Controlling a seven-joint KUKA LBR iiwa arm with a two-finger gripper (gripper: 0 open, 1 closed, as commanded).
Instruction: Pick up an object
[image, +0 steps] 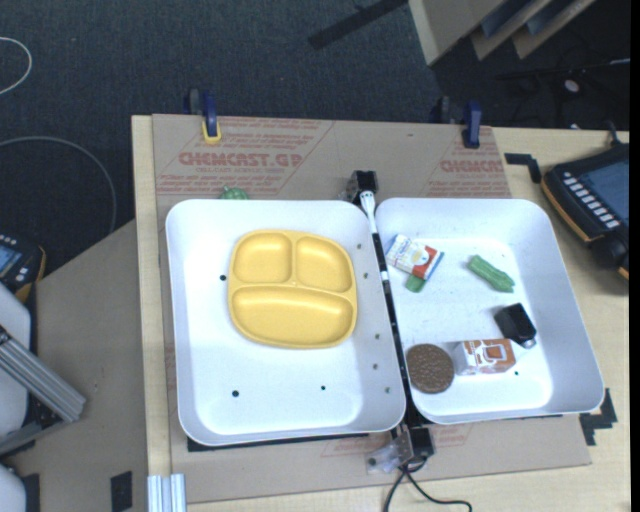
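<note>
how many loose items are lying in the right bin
5: a small carton at upper left, a green piece at upper right, a black block at right, a brown disc and a packet along the bottom.

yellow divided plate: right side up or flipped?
Right side up. The yellow divided plate lies flat in the left bin, its three compartments facing up, nothing in them.

1 fixed camera looks down at a slant from above the near edge of the bench, far enough back to take in both white bins and some dark floor beyond.
</note>
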